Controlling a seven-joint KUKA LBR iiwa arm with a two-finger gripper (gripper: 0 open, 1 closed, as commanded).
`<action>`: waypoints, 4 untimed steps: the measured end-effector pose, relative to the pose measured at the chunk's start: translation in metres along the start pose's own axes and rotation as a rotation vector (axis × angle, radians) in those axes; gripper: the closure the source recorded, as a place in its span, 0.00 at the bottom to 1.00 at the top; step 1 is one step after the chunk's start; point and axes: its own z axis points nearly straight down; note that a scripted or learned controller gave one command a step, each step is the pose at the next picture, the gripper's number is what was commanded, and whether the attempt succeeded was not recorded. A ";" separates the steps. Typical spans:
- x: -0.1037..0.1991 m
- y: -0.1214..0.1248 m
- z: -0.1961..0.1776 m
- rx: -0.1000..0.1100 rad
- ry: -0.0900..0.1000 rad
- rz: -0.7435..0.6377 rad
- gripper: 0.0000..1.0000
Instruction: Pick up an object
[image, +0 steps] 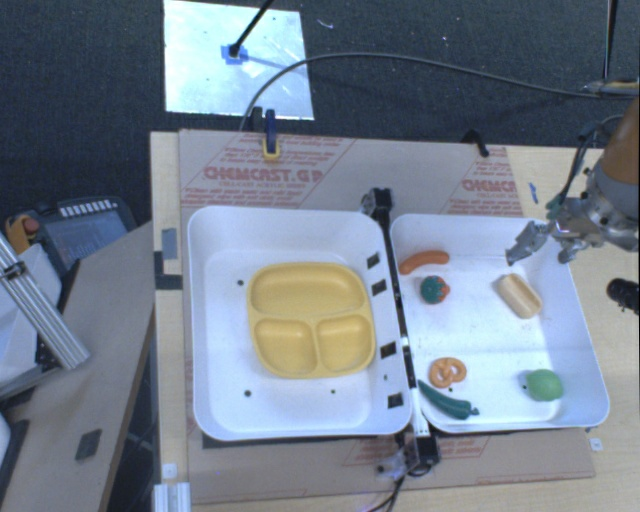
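Observation:
The right bin (570, 290) holds several small toy foods. An orange sausage (423, 261) lies near its far left corner, with a round red-and-green piece (433, 290) just below it. A tan bread roll (519, 295) lies toward the right side. A pretzel (447, 372) and a dark green pepper (447, 400) sit at the near left. A green ball (543, 384) rests near the front right. My gripper (545, 244) hangs over the far right edge of this bin, above and right of the bread roll, fingers spread open with nothing between them.
The left bin (215, 300) carries a yellow divided tray (308, 318). A black divider with clips (390, 300) runs between the bins. A metal plate (236, 58) lies beyond the bench, and a pendant (85, 235) and an aluminium rail (40, 310) sit at the left.

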 end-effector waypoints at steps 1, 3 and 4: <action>0.001 0.003 -0.008 -0.012 -0.003 -0.003 0.00; 0.000 0.011 0.098 -0.009 -0.002 -0.005 0.00; 0.001 0.012 0.119 -0.011 -0.003 -0.005 0.00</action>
